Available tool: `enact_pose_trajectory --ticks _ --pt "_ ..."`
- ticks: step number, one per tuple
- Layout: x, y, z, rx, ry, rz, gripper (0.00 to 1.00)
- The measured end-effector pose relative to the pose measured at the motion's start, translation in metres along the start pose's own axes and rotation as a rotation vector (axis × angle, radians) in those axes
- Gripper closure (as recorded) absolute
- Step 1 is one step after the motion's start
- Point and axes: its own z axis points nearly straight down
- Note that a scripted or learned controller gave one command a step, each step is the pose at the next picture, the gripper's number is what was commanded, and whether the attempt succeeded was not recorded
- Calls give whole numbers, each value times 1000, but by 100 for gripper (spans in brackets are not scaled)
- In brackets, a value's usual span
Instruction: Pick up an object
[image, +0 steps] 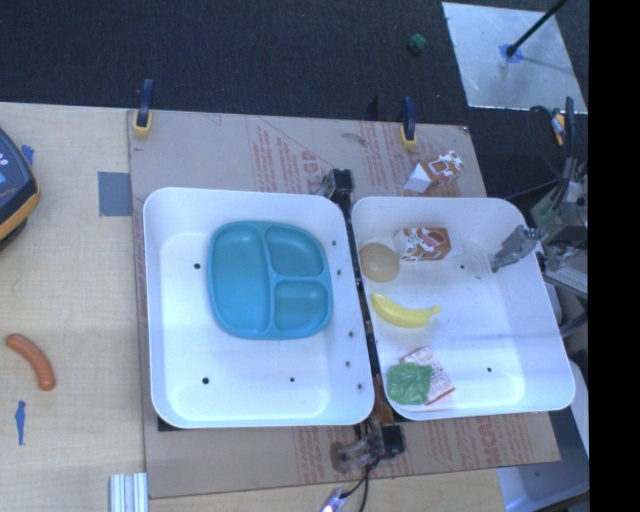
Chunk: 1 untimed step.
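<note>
The right bin (520, 330) holds a tan round piece (378, 262), a small brown-and-white carton (425, 243), a yellow banana (403, 312) and a green item lying on a red-and-white packet (412, 382). My gripper (510, 250) reaches in at the bin's upper right edge, over bare bin floor. It stands well to the right of the carton and touches none of the objects. Most of the arm is cut off at the right.
The left bin (180, 330) carries a blue divided plate (270, 278). A second small carton (436, 171) lies on the cardboard behind the right bin. A sausage (32, 360) rests on the bench at far left, near a dark device (14, 190).
</note>
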Motion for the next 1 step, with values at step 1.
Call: enact_pose_trajectory --ticks 1 --pt "15 36 157 3 0 -2 0"
